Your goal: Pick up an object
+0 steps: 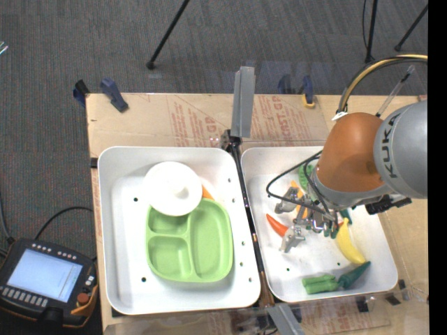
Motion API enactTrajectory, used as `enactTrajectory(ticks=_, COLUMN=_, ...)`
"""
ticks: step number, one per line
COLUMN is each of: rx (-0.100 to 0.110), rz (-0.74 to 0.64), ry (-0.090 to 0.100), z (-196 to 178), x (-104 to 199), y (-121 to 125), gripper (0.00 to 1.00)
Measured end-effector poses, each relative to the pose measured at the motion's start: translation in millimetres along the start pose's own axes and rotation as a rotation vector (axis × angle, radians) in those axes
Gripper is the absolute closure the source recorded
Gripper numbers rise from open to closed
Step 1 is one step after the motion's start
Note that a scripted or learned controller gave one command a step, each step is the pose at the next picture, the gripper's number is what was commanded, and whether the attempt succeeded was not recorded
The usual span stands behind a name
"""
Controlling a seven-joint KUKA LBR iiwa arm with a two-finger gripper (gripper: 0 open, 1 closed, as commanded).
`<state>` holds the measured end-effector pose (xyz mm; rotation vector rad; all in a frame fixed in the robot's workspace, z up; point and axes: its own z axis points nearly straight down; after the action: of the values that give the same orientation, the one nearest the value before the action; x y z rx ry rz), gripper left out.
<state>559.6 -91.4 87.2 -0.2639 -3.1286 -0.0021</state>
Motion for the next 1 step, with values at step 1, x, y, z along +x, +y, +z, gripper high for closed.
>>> enactTrajectory(ticks=1, rx=0.000, rz=0.145, ry=0.001, z=0.7, x=25.0, y=-1.4, gripper=0.00)
